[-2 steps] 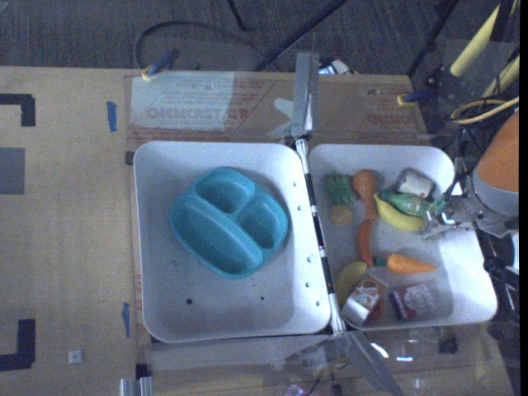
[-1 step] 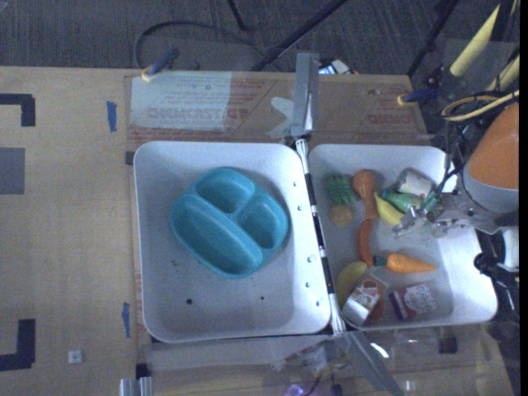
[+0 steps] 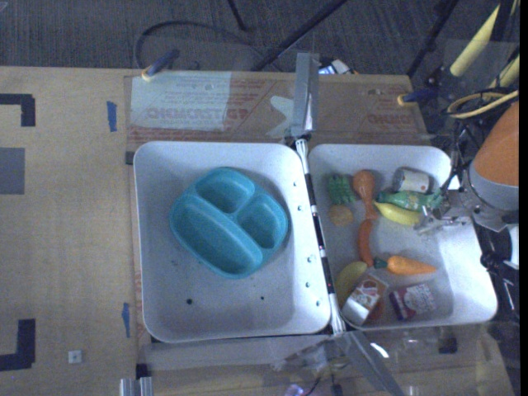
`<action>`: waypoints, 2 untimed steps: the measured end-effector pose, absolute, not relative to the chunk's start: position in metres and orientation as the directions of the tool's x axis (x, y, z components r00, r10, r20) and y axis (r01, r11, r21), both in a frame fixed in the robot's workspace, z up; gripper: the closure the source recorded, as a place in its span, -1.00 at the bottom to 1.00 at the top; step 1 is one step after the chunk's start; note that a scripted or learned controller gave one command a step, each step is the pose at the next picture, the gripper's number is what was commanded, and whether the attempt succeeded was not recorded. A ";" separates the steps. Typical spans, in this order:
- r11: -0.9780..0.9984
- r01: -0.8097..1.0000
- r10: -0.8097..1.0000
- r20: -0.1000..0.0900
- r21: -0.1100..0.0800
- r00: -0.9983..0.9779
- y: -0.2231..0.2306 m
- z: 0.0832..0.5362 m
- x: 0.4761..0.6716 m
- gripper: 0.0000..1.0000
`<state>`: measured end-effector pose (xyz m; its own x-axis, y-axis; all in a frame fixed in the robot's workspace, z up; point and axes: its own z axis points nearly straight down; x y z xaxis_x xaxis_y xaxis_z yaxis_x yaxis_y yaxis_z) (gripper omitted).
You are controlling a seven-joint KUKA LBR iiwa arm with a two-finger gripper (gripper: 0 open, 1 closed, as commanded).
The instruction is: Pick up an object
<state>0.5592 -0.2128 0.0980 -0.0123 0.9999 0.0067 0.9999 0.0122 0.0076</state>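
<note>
The right bin [image 3: 474, 291] holds several toy foods. Among them are a yellow banana [image 3: 396, 214], a silver can [image 3: 412, 179], a carrot [image 3: 410, 265], a green vegetable [image 3: 339, 188], a long orange piece [image 3: 365, 239], a small carton [image 3: 365, 297] and a red and white packet [image 3: 412, 301]. My gripper [image 3: 436, 215] is low in this bin near its right wall. It sits just right of the banana's end and below the can. Nothing is seen held in it.
In the left bin [image 3: 165, 304] lies a teal divided plate [image 3: 229, 221]. A metal divider [image 3: 318, 238] separates the two bins. The arm's orange band [image 3: 502, 151] hangs over the right bin's right rim. Cables and stands crowd the top right.
</note>
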 end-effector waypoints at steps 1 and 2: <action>0.152 0.988 0.988 -0.005 0.006 -0.152 -0.178 0.087 0.587 1.00; -0.325 0.946 0.946 -0.001 0.001 0.325 -0.116 0.229 0.631 1.00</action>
